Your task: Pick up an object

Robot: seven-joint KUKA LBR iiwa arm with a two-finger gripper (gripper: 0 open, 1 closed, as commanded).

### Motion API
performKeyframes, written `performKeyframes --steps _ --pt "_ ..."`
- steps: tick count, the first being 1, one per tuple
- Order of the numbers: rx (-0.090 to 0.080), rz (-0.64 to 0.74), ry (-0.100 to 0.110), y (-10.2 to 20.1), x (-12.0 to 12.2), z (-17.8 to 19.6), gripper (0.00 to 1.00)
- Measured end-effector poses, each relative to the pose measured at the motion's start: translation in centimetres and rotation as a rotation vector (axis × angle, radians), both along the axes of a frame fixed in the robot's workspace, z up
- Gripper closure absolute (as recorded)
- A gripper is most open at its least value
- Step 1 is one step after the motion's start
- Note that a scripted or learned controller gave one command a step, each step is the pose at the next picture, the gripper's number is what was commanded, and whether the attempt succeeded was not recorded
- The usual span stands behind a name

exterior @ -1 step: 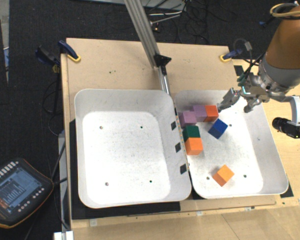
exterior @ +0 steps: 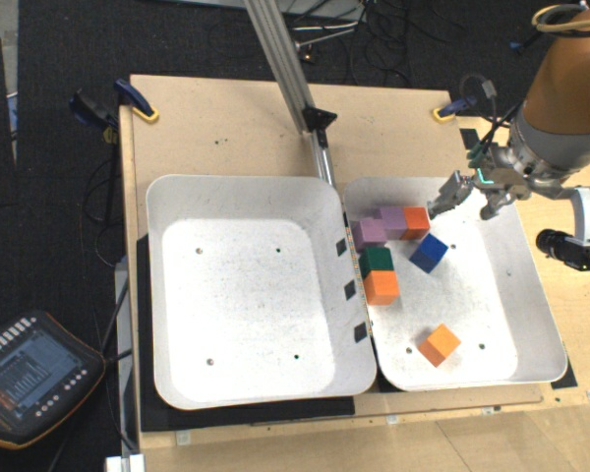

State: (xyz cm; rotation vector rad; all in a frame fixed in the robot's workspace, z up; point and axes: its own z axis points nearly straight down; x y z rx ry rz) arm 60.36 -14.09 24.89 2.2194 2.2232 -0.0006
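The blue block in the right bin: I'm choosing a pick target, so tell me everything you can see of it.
The small blue cube-shaped block looks solid, matte and uniformly coloured, with no markings. It rests on the floor of the right shallow white bin, turned cornerwise to the bin's walls. It stands apart from the other blocks: the orange-red one up-left and the green one to its left. Nothing visibly touches it; the pincer hovers up-right of it.

the right bin (exterior: 531, 347) is crowded along its left side: a purple block (exterior: 382, 224) and an orange-red block (exterior: 415, 221) touch each other near the far left corner, with a green block (exterior: 378, 258) stacked against an orange block (exterior: 382, 286) just nearer. a blue block (exterior: 429, 253) lies just right of the green one. a second orange block (exterior: 439, 344) sits apart toward the near edge, floor open around it. the left bin (exterior: 246, 293) offers bare floor throughout.
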Motion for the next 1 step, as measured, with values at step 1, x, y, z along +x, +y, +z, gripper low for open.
performKeyframes --steps 1 --pt "0.001 -0.002 0.004 0.21 -0.28 -4.35 0.0"
